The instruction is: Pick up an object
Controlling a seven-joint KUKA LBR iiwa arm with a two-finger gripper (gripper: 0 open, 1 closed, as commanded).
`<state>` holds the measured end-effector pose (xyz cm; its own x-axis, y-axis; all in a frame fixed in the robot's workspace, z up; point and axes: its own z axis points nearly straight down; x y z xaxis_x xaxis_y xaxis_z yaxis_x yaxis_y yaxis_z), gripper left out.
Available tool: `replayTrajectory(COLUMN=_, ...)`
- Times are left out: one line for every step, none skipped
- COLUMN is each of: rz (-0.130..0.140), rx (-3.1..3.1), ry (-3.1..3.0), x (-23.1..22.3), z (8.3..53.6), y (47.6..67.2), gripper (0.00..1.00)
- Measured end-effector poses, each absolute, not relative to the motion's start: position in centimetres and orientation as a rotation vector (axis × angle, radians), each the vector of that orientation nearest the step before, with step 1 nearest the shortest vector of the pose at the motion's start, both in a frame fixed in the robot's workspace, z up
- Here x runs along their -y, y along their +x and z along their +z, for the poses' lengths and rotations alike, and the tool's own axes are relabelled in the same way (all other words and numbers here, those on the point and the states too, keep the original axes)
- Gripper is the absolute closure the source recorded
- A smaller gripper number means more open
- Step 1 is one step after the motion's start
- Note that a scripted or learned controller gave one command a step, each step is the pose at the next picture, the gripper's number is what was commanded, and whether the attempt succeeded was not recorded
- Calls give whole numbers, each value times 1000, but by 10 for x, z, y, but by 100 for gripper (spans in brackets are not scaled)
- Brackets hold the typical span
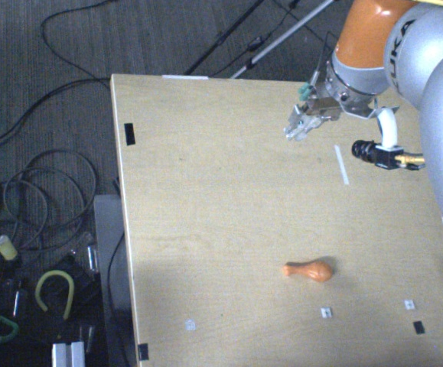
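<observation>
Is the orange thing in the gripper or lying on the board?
Lying on the board. The orange object rests flat near the front, well apart from the gripper.

One orange pear-shaped object [310, 270] lay on the one tan board [206, 205]; one thin white stick [342, 164] lay there too; three small black markers and three small pale squares dotted its surface; one arm carried one gripper [298, 128]; one green hook [53, 289] sat on the floor.
</observation>
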<state>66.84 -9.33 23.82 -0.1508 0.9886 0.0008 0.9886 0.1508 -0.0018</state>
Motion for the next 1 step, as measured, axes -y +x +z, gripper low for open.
replayTrajectory(rz=3, rx=2447, ry=-1969, x=157, z=219, y=594, gripper=100)
